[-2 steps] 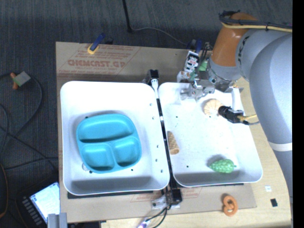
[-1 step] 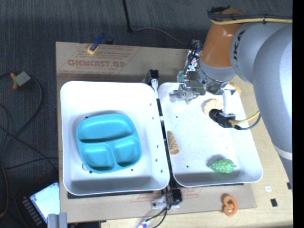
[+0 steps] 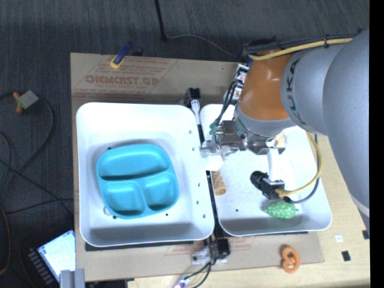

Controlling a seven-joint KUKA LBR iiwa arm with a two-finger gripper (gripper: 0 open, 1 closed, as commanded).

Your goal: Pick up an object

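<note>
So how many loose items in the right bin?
2. A green knobbly item by the near edge of the right bin, and a brown item against its left wall. The arm covers the bin's back part, so more may be hidden.

Grey arm [image 3: 336,83], seemingly black-lettered, with orange band [image 3: 264,95] and silvery hand [image 3: 217,144].
</note>
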